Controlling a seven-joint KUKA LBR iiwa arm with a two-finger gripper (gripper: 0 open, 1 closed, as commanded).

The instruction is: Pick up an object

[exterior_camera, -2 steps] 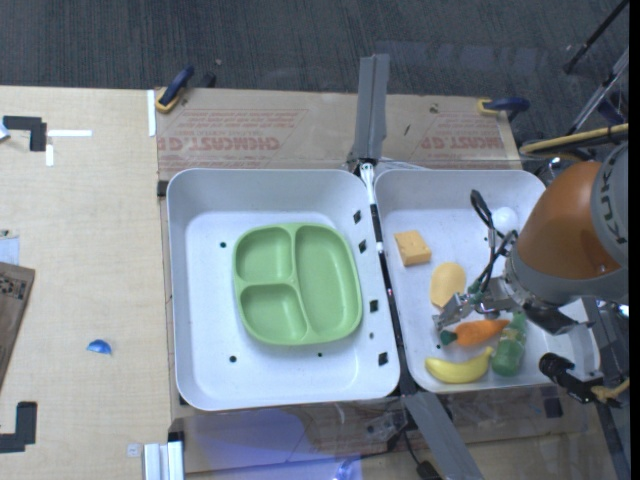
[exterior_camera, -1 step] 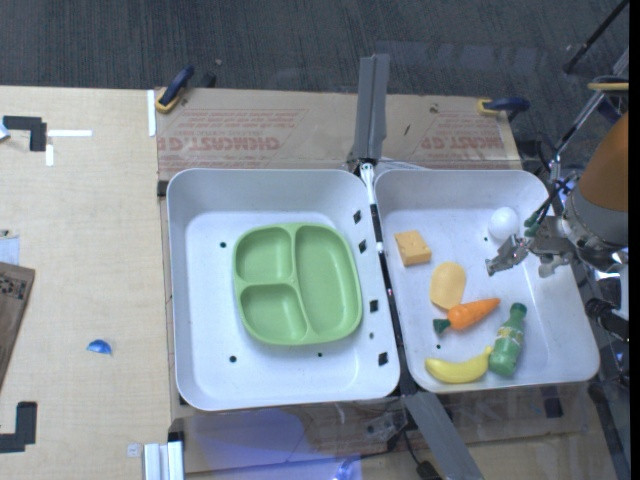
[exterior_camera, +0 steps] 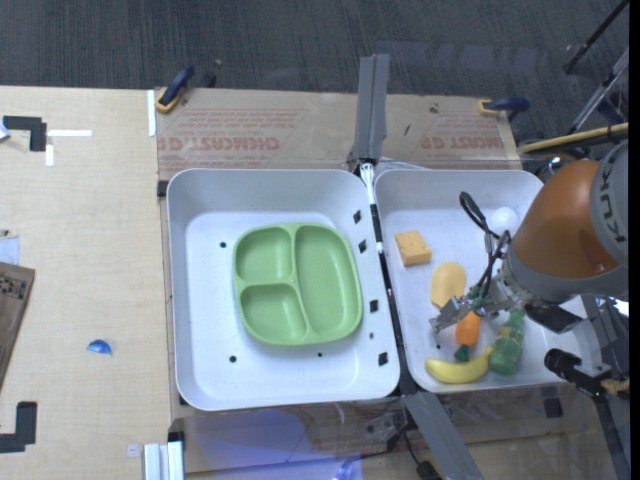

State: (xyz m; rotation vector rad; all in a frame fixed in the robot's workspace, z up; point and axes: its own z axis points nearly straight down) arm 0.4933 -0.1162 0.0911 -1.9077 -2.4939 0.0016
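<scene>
- Side by side on the bench (exterior_camera: 80,218): two white bins, left bin (exterior_camera: 200,208) and right bin (exterior_camera: 420,193).
- In the left bin: one green plate (exterior_camera: 298,283), split into three compartments.
- In the right bin: one yellow block (exterior_camera: 412,248), one pale yellow oval piece (exterior_camera: 448,282), one orange piece (exterior_camera: 467,330), one banana (exterior_camera: 458,370), one green piece (exterior_camera: 506,352).
- Low in the right bin: end effector (exterior_camera: 452,318), just beside the orange piece and under the oval piece; released or clenched, cannot tell.
- Out on the bench, left: one small blue thing (exterior_camera: 98,347).

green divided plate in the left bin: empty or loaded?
Empty. All three compartments of the green plate show bare green; nothing lies in them.
</scene>
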